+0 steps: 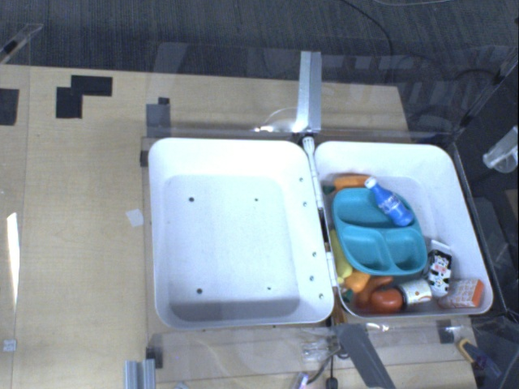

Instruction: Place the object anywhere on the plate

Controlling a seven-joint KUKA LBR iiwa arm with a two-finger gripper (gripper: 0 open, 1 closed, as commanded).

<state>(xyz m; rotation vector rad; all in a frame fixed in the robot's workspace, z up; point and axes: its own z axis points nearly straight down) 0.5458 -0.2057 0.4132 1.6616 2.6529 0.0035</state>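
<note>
A blue divided plate [373, 250] lies tilted in the right bin [454, 193], resting on other items. A small blue bottle [391, 205] with a white cap lies on the plate's upper compartment, towards its right rim. Around the plate are an orange item [350, 182] behind it, yellow [345, 270] and orange [359, 282] pieces at its lower left, and a red-brown round item [386, 300] in front.
The left bin [231, 233] sits beside the right one, with a metal post [310, 91] behind their shared edge. A white cup-like item [418, 292], a black-and-white toy [439, 270] and an orange packet [464, 292] crowd the right bin's front corner. A grey part [504, 148] shows at the right edge.
</note>
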